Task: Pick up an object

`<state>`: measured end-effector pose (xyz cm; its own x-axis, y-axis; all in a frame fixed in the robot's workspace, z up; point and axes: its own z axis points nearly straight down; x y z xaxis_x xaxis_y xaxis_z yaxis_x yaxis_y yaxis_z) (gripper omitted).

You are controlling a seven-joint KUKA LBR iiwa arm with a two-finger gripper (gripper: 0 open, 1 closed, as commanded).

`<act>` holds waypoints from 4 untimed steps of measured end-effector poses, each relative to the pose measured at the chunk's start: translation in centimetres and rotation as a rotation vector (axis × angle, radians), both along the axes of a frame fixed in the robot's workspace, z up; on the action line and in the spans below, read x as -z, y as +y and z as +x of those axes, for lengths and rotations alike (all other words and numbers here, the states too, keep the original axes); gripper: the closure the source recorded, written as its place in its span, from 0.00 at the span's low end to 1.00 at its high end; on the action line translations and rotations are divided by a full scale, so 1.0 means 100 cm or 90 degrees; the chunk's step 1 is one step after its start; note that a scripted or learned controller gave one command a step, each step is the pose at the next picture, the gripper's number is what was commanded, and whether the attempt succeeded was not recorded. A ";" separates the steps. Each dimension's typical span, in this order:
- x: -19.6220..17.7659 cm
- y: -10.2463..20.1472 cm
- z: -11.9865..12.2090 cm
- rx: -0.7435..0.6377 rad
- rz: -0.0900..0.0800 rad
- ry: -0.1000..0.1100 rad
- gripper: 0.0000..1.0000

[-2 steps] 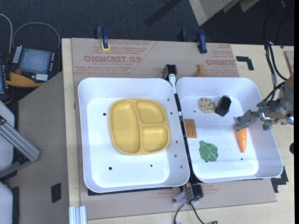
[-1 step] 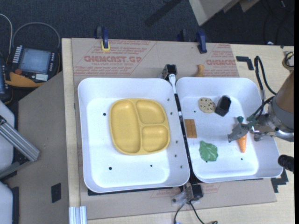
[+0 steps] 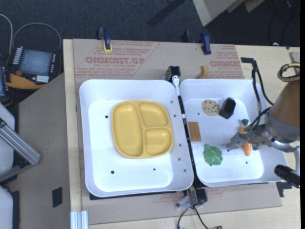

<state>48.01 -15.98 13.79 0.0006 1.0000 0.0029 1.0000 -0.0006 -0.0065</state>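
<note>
Leftmost, a pendant (image 3: 33,63) is lying off the tabletop (image 3: 119,56) at about ten o'clock. Next, the left bin (image 3: 95,173) is holding a yellow tray (image 3: 142,128) with three compartments, sitting near its middle.

Moving right, the right bin (image 3: 228,175) is carrying the small things. A tan block (image 3: 194,130) is lying by the bin's nine o'clock wall. A green leaf (image 3: 212,154) is sitting at about seven o'clock, well apart from the cookie (image 3: 209,107) at eleven o'clock. A black piece (image 3: 227,107) is leaning just beside the cookie on its three o'clock side.

Further right, the hand (image 3: 242,142) is hovering low near the bin's three o'clock side, with an orange carrot (image 3: 247,148) right at its tips. The carrot is looking like the likely target, but I cannot tell whether the hand is wide or narrow, nor whether the carrot is sitting between its tips or merely beside them.

As a judgement, the carrot is probably a light, stiff plastic toy, smooth and apt to slip or roll, so gripping across its thicker middle is seeming safest. The leaf is looking flat and hard to pinch from above.
</note>
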 end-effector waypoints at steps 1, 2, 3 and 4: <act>0.053 0.001 -0.001 0.001 0.000 -0.001 0.00; 0.040 0.000 0.000 0.001 -0.002 -0.005 1.00; -0.024 0.001 0.002 -0.001 -0.004 -0.009 1.00; -0.065 0.001 0.004 -0.001 -0.004 -0.009 1.00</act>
<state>48.37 -15.90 20.28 -0.0013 1.0000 -0.0032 1.0000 0.0013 0.0069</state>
